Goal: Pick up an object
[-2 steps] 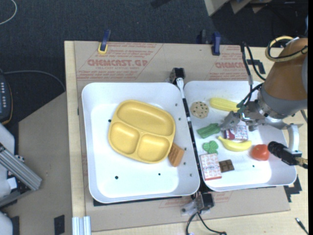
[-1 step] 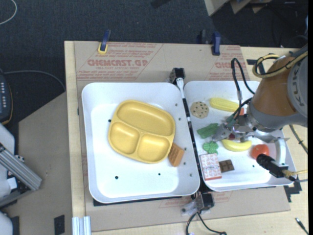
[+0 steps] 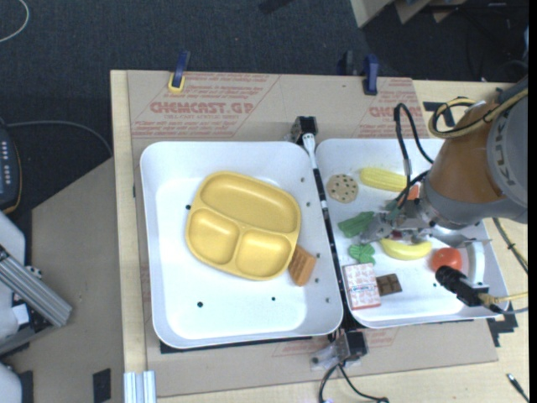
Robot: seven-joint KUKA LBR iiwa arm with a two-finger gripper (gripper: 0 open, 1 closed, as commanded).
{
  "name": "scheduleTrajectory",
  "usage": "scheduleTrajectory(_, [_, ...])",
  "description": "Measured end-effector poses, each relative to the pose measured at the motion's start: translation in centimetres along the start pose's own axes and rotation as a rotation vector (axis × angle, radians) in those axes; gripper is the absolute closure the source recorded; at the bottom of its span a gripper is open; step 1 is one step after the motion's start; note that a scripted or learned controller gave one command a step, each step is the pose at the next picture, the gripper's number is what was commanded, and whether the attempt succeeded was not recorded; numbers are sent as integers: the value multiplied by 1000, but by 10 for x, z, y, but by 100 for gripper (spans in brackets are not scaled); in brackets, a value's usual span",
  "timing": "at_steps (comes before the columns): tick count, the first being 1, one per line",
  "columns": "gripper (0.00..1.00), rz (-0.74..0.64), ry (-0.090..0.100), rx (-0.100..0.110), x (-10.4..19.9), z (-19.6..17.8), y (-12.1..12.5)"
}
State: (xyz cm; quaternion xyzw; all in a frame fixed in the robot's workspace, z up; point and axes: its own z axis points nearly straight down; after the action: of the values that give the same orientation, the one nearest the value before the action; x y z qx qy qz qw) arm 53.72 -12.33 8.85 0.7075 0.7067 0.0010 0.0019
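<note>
My gripper (image 3: 393,225) reaches into the right bin (image 3: 419,311) from the right, low over its middle. It sits just above a yellow banana-like piece (image 3: 406,249) and right of a green leafy piece (image 3: 356,223). A second small green piece (image 3: 362,252) lies just below-left of it. Around it lie a round cookie (image 3: 341,188), a yellow corn cob (image 3: 382,179), a red tomato (image 3: 447,259), a white and red carton (image 3: 362,285) and a brown chocolate block (image 3: 388,285). An orange piece (image 3: 413,193) peeks out beside the wrist.
The left bin (image 3: 168,250) holds a yellow divided plate (image 3: 243,225) and a brown bread-like piece (image 3: 302,266) near its right wall. The arm's orange band and grey body (image 3: 474,175) cover the right bin's far right. Cables and clamps lie along the bench's back edge.
</note>
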Motion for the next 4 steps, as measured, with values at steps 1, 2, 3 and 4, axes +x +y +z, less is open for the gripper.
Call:
scheduleTrajectory(1, [100, 2, -2, -5, -1, -11, 1])
scheduleTrajectory(2, [100, -1, -1, -2, -9, -59, 7])
scheduleTrajectory(3, [100, -2, -1, -3, -15, -118, 16])
scheduleTrajectory(4, [100, -2, 0, -1, -15, -138, 17])
